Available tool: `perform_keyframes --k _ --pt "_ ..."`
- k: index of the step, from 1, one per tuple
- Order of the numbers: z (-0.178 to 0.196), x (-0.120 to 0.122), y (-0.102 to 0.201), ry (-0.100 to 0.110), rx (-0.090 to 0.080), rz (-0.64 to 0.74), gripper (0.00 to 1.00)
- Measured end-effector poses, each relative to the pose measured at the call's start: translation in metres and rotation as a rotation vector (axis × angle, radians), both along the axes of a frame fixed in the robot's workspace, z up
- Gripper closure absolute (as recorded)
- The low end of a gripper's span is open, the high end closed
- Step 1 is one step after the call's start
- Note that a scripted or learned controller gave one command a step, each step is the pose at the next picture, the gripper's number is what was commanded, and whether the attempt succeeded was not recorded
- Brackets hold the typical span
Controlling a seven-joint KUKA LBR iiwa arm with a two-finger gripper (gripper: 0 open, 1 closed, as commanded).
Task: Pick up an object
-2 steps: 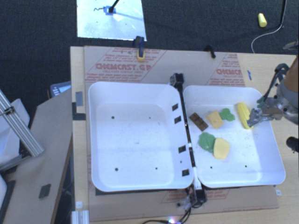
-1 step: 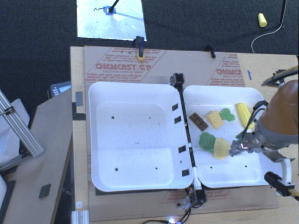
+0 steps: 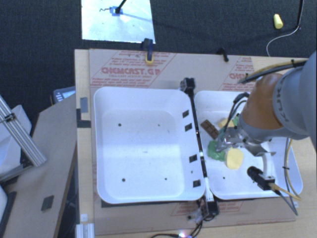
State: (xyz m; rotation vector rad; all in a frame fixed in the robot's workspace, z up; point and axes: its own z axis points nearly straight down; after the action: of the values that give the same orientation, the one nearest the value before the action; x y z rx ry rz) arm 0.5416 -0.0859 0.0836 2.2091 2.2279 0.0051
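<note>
My gripper (image 3: 224,144) reaches down into the right bin (image 3: 237,190), near its left side. Right under it lies a green object (image 3: 215,151), and a pale yellow object (image 3: 234,158) touches that one on the right. A brown block (image 3: 209,128) lies further back by the divider. Behind the wrist, a bit of another yellow piece (image 3: 226,123) peeks out. I see nothing lifted off the bin floor.
The left bin (image 3: 143,148) sits beside the right one, with a black-clipped divider (image 3: 197,143) between them. The grey arm with its orange band (image 3: 265,108) covers the back right of the right bin.
</note>
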Motion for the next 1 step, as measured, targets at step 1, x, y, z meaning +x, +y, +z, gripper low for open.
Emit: perform_keyframes --k 1 --pt "0.0427 -0.0523 -0.0677 0.004 0.0 -0.013 1.0"
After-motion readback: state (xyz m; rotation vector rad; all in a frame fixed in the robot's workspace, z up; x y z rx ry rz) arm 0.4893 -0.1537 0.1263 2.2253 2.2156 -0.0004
